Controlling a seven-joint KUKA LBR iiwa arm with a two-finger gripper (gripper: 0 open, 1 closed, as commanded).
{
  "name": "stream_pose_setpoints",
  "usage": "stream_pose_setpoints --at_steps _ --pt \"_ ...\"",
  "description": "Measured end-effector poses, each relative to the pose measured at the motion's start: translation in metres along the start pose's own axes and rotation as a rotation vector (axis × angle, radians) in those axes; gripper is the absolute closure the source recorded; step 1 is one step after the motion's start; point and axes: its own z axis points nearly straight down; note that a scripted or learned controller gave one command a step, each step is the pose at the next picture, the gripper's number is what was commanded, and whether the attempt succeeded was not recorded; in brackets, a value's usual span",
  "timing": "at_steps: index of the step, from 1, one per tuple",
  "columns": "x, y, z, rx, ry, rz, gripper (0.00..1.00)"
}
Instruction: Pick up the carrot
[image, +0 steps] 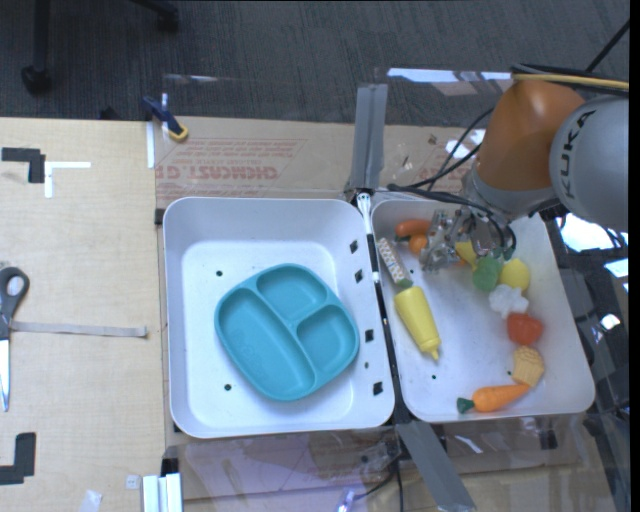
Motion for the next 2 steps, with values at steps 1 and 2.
stream_pose_setpoints --at_steps 1,2 --pt "0.0078 -0.0015 0.0038 -0.002 0.037 0.001 0.00" --pt "0.0155 0.0081 0.0043 0.005 0.038 0.369 0.00"
